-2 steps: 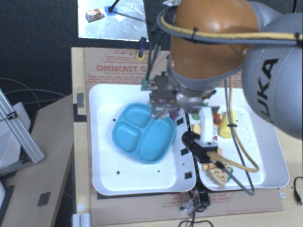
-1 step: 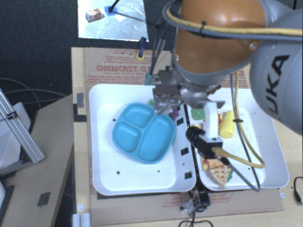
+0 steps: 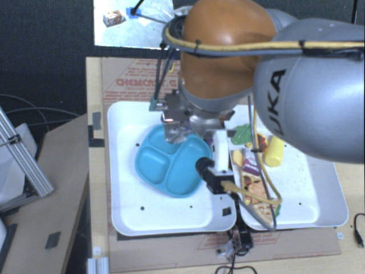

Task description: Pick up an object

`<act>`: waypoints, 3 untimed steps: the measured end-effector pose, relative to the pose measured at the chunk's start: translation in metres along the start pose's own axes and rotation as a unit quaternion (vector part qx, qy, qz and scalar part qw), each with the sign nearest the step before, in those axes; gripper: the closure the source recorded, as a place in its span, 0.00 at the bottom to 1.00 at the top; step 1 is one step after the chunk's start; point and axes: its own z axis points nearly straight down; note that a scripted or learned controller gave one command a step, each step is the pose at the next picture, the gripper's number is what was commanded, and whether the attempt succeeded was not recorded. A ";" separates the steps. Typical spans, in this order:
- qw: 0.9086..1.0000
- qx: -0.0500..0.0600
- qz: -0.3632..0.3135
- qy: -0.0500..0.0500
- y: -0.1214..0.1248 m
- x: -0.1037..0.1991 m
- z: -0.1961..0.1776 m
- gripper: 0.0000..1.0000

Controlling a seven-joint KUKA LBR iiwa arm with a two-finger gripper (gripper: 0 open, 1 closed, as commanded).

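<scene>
- Blue plate [image 3: 171, 164], split into 3 compartments, lies flat in the left bin [image 3: 122, 153], towards that bin's right side and close to the wall it shares with the neighbouring bin.
- The gripper [image 3: 175, 131] hangs over the plate's upper rim, at or just above it. Contact cannot be judged, and it is too blurred and too hidden by the wrist to tell whether it is open or closed, or whether it has hold of anything.
- The arm [image 3: 308, 84] comes in from the right and covers much of the right bin [image 3: 319, 198]. Black letters "UKA" run along its grey shell, and its orange band [image 3: 228, 33] sits above the wrist.
- In the right bin a green item [image 3: 242, 134], a yellow item [image 3: 274, 151] and a purple packet [image 3: 251, 163] lie near the left wall. The packet's print is too small to read.
- Brown cardboard [image 3: 137, 76] under the bins bears red block lettering, blurred, which seems to begin "CHEM".
- A white sheet [image 3: 120, 30] beyond the bins carries 1 small wrapped item [image 3: 113, 19].
</scene>
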 end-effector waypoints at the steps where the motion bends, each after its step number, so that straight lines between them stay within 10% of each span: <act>1: 1.000 -0.003 0.003 0.001 -0.021 -0.030 -0.061 1.00; 2: 1.000 -0.003 0.001 0.001 -0.019 -0.028 -0.070 1.00; 3: 1.000 0.003 0.005 -0.001 -0.019 -0.055 0.027 1.00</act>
